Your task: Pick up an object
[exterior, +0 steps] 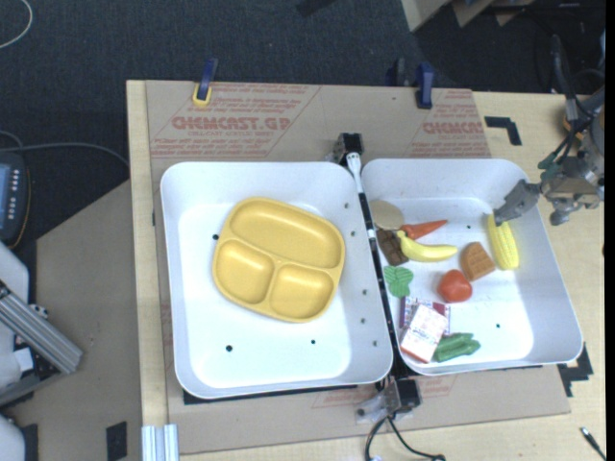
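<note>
The gripper is being held at the far right corner of the right bin, just above the corn cob. Whether its jaws are spread or closed cannot be told from here, and nothing is being seen gripped.

A miss is being risked: the corn cob is lying close to the bin's right wall, so a finger is likely to be caught on the wall, or the cob is likely to be nudged aside and rolled. The bread piece, just left of the corn cob, could be clipped as well.

Left of the corn cob, the right bin is also being crowded by a banana, a carrot, a tomato, a green leaf, a small carton and a green pepper. Further left, a yellow divided plate is being held by the left bin.
</note>
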### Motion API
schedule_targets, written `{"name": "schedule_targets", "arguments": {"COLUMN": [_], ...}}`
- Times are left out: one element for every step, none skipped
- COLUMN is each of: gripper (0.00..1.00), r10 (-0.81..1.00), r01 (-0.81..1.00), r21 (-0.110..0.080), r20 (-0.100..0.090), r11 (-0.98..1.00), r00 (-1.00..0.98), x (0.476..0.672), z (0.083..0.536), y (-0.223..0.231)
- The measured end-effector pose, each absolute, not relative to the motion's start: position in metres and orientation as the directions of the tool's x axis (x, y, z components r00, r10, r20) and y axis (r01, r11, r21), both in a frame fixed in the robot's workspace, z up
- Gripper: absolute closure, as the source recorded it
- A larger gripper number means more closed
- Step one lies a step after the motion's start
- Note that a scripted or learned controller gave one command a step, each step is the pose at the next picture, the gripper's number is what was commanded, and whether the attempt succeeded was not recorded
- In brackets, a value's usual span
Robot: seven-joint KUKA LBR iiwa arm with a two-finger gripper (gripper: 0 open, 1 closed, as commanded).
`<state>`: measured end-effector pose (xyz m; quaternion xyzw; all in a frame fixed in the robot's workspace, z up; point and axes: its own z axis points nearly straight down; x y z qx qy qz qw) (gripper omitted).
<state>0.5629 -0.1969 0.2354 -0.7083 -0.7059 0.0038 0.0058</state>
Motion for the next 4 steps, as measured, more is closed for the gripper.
{"name": "schedule_targets", "arguments": {"gripper": [0.0,0.0,0.0,0.0], "r10": [1.0,1.0,1.0,1.0], "r01": [1.0,1.0,1.0,1.0], "r21": [0.001,-0.004,-0.003,0.001], "r20": [0.0,0.001,0.001,-0.001], "r11": [0.0,-0.001,0.002,0.001], "r00": [0.0,0.001,-0.002,-0.001], "x": [0.566,0.57,0.579,0.576], "z": [0.243,0.194,0.147,0.105], "y": [-0.196,-0.205,-0.203,-0.198]}}
